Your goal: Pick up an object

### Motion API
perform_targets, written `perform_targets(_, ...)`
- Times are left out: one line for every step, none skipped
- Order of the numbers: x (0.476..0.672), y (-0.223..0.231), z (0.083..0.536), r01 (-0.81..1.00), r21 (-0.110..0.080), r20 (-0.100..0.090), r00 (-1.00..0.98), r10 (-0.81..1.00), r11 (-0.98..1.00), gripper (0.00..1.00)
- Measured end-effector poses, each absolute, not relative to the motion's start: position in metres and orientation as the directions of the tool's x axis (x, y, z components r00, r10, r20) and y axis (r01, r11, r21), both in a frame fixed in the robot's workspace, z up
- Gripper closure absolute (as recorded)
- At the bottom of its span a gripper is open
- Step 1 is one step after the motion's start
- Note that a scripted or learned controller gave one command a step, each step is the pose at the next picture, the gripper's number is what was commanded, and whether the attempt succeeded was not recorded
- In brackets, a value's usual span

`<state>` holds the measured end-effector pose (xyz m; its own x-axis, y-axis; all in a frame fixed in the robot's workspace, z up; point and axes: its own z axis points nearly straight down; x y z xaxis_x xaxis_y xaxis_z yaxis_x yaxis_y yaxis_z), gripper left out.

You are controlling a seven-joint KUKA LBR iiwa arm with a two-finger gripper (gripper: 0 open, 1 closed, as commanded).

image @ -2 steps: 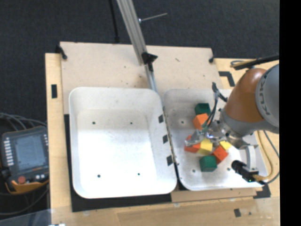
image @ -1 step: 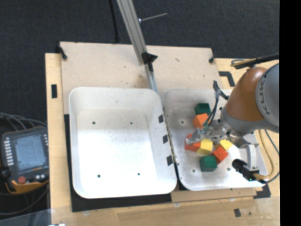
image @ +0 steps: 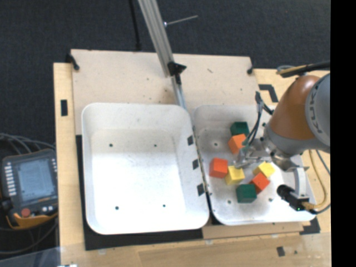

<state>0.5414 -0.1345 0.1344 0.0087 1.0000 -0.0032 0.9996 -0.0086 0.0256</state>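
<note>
Looking down on the worktop, we see two shallow white bins side by side. The left bin carries no blocks on the part of its floor that we can see. The right bin holds a cluster of small coloured blocks near its middle.

We count a green block farthest up the bin, with an orange block just below it and touching or nearly touching it. A second orange block lies to the left of the cluster, and a yellow block sits just beside it. A second yellow block and a third orange block lie to the right, close together. A second green block lies lowest, near the bin's front wall.

The grey arm with its orange band reaches in from the right and hangs over the cluster. Its hand points down among the blocks, between the upper orange block and the yellow block beside the left orange one. We cannot tell whether it is spread or pressed together, nor whether it pinches any block.

A teach pendant rests to the left of the worktop.
</note>
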Motion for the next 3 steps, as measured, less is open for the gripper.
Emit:
perform_targets(0.543,-0.142,0.197,1.0,0.008,-0.003,-0.002,1.0,0.002,1.0)
perform_targets(0.544,-0.143,0.208,1.0,0.003,-0.001,-0.003,1.0,0.003,1.0)
perform_targets(0.53,-0.09,0.222,1.0,0.002,0.002,-0.007,1.0,0.007,1.0)
